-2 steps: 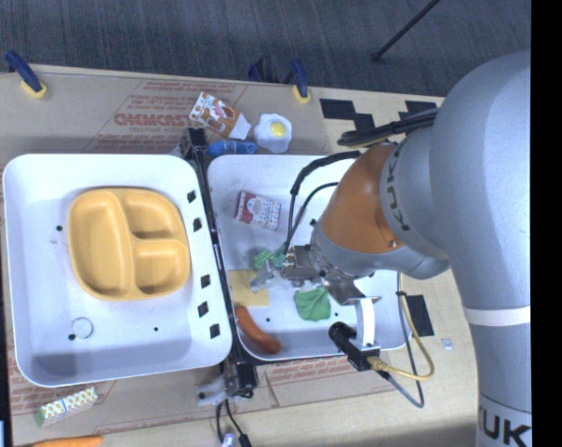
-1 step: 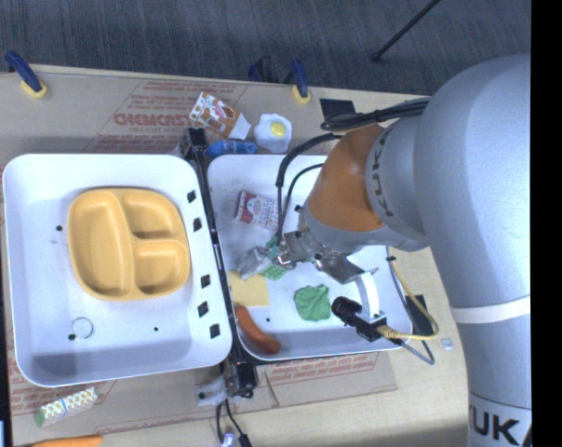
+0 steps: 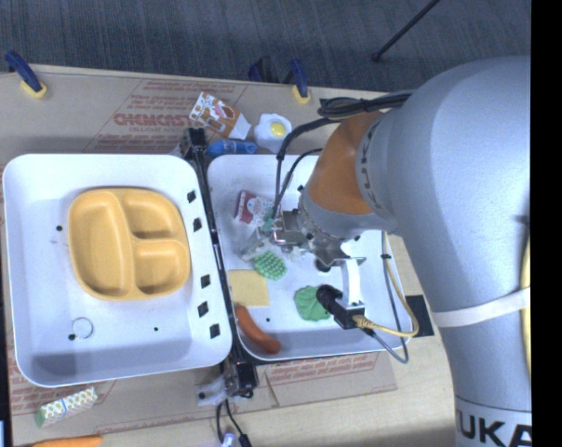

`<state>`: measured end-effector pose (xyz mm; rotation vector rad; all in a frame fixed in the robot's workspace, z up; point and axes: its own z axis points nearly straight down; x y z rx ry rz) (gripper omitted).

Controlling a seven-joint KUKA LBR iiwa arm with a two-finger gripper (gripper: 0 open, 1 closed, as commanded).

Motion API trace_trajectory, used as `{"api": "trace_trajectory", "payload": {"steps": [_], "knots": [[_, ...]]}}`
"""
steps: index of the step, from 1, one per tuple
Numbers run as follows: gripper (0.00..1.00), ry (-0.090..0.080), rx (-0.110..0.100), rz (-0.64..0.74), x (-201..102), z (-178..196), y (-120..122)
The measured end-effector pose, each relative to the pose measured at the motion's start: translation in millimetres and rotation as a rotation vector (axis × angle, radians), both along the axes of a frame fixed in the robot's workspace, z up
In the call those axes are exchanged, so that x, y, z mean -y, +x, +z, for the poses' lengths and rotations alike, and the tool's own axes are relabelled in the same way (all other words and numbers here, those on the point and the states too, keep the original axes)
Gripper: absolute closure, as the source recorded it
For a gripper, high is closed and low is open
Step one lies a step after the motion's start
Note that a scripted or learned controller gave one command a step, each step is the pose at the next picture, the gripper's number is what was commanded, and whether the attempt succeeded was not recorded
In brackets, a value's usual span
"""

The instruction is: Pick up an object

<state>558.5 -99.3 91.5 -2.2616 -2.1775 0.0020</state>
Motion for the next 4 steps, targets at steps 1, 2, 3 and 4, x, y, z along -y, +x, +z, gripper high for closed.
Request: {"api": "trace_trajectory", "payload": {"steps": [1, 2, 3, 4], "knots": [[0.00, 0.000, 0.002, 0.315, -9.1, 0.3, 64.1], [0.00, 0.000, 0.000, -0.087, -61.0, 100.8, 95.3], [0.00, 0.000, -0.002, 0.018, -5.5, 12.9, 73.9], [1.00, 0.000, -0.004, 0.027, -6.9, 23.6, 74.5]]}}
